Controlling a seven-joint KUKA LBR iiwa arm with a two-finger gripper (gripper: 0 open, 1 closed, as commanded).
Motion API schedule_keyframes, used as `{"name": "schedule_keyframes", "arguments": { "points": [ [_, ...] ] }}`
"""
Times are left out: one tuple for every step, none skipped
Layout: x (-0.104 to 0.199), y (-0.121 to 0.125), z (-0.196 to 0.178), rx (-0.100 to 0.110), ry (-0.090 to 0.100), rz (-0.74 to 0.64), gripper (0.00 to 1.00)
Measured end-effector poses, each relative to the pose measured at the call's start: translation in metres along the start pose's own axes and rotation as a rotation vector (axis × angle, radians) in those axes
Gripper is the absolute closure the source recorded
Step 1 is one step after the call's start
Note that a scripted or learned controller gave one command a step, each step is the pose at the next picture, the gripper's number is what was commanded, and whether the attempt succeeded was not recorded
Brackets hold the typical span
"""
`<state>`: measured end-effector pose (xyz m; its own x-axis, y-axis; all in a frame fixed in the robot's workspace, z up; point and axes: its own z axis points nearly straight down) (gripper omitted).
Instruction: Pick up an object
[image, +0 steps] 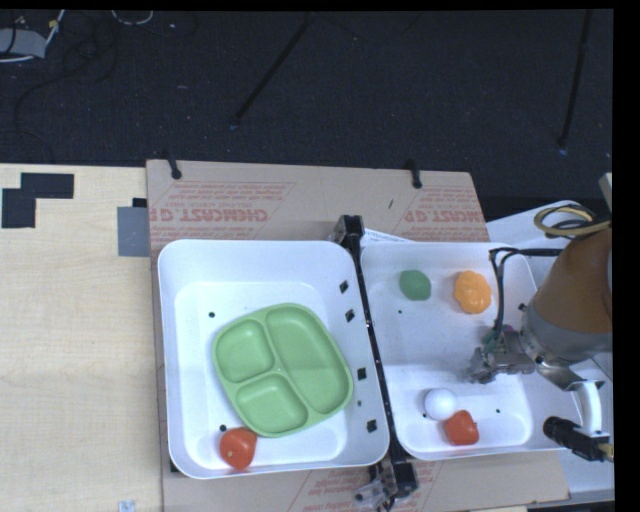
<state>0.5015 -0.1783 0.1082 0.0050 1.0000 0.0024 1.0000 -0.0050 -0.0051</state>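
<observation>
Bins sit side by side on the counter (80, 350), 2 shallow white ones. From where I stand, the left bin (185, 300) holds a green divided plate (282, 369) with 3 compartments, lying flat, and a red tomato-like piece (238, 447) near its front left corner, just off the plate's edge. The right bin (440, 340) holds a green lump (415, 285) and an orange one (473, 291) toward the back, well apart from a white ball (439, 404) and a red piece (461, 428) that touch at the front. The arm (580, 295) reaches in from the right, its pincer (490, 362) low over the right bin's floor between the 2 pairs; I cannot tell how far it is open, and nothing shows in its grip.
</observation>
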Motion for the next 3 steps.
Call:
{"name": "schedule_keyframes", "arguments": {
  "points": [
    [0.005, 0.008, -0.047, -0.007, -0.003, -0.007, 1.00],
    [0.001, 0.011, -0.090, -0.007, -0.003, -0.006, 1.00],
    [0.001, 0.014, -0.132, -0.007, -0.003, -0.006, 1.00]
  ]
}}
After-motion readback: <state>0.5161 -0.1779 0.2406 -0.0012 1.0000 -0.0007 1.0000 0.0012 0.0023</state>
